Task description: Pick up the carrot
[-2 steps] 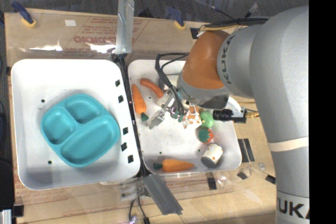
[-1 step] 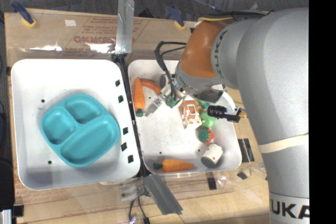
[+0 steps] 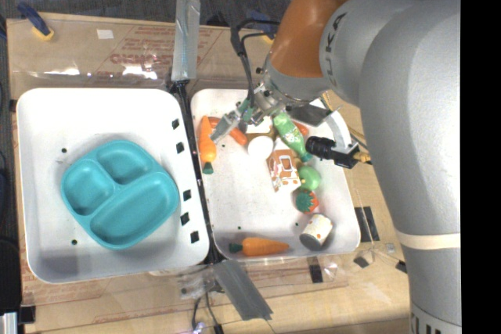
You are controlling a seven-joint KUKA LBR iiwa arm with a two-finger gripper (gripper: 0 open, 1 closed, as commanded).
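Note:
An orange carrot (image 3: 206, 138) with a green top lies upright along the left wall of the right bin (image 3: 235, 207). A second carrot (image 3: 263, 246) lies flat near that bin's front wall. My gripper (image 3: 232, 123) hangs low over the bin's back left part, pointing down-left, just right of the first carrot's upper end. A small orange piece (image 3: 238, 137) sits right beneath it. Whether anything is touched is unclear from this angle.
Crowded to the gripper's right are a white round item (image 3: 260, 145), a green bottle (image 3: 290, 132), a printed box (image 3: 283, 168), a green-and-red fruit (image 3: 307, 198) and a white cup (image 3: 317, 231). The left bin (image 3: 39, 121) holds a teal divided plate (image 3: 117, 192).

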